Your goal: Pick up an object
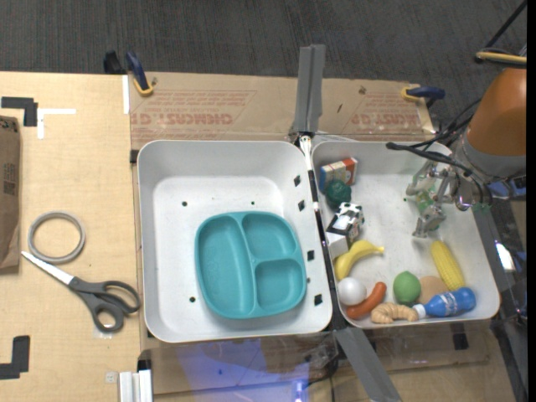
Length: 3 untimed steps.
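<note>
The metal two-finger gripper (430, 216) hangs over the right white plastic bin (381, 164); whether its fingers are apart or together cannot be told, and nothing shows between them. Just below it lies the yellow plastic corn cob (446, 263), its long axis running from upper left to lower right. Farther left of the gripper, the yellow banana (355, 256) curves with its tip toward upper right. The 2 bins sit on brown cardboard over a tan bench (67, 191), with dark carpet behind. The arm's orange band (502, 114) is cut off at the frame edge.
</note>
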Tool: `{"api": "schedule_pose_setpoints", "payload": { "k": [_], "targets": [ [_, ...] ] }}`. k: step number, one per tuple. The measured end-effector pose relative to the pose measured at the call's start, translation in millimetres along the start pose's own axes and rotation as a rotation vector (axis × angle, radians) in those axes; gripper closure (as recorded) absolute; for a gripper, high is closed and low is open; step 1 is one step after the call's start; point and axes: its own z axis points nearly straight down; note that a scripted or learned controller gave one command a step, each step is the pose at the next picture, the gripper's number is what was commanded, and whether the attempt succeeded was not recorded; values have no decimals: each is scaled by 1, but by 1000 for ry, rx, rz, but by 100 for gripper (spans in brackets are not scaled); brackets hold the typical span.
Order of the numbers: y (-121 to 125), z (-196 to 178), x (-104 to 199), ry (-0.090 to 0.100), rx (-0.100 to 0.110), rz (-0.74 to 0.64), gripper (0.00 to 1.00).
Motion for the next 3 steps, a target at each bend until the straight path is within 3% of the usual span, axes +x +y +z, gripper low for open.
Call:
{"api": "schedule_pose_setpoints", "payload": {
  "k": [2, 3],
  "targets": [
    [0, 1, 4, 1, 0, -8, 0],
    [20, 0, -20, -2, 0, 3, 0]
  ]
}}
